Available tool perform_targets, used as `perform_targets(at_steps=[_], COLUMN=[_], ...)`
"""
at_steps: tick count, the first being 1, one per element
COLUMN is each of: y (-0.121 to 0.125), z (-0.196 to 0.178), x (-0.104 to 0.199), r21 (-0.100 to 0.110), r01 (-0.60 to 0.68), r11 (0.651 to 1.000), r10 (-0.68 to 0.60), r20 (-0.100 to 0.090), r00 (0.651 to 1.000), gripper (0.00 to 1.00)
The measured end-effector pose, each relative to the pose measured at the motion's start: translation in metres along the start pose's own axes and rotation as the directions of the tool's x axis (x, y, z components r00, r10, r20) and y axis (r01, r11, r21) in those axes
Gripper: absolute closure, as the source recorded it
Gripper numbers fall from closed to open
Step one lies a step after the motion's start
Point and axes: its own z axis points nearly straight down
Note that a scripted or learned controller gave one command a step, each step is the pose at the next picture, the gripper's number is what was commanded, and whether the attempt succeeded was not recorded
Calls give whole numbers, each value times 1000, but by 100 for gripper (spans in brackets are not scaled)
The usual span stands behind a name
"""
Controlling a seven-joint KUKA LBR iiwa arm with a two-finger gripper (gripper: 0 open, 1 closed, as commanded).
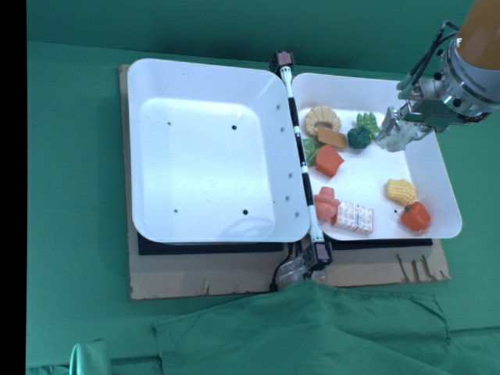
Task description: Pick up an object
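My gripper (393, 137) hangs over the upper right part of the right bin (441, 180), just right of a dark green broccoli piece (358, 137). Nothing shows between its fingers. In the same bin lie a tan round bread piece (322, 119), an orange-brown block (332, 138), a red wedge (328, 161), a green leafy piece (367, 119), a yellow corn piece (400, 191), a red-orange pepper (415, 217), a pink-and-white box (354, 217) and a salmon-coloured piece (325, 204).
The left bin (207, 151) sits beside the right one, with a black-and-white striped bar (298, 143) along the shared edge. Both rest on cardboard (195, 276) over green cloth. A fold of cloth (312, 326) lies at the front.
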Motion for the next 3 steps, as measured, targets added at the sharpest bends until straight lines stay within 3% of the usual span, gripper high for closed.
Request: perform_targets(at_steps=[1, 2, 3], y=[48, 47, -5], z=[44, 29, 117], x=[13, 11, -1], r21=[10, 1, 19], r01=[-2, -6, -8], r11=[1000, 1000, 1000], r10=[2, 6, 8], r20=[0, 1, -1], r00=[1000, 1000, 1000], gripper=[100, 100, 100])
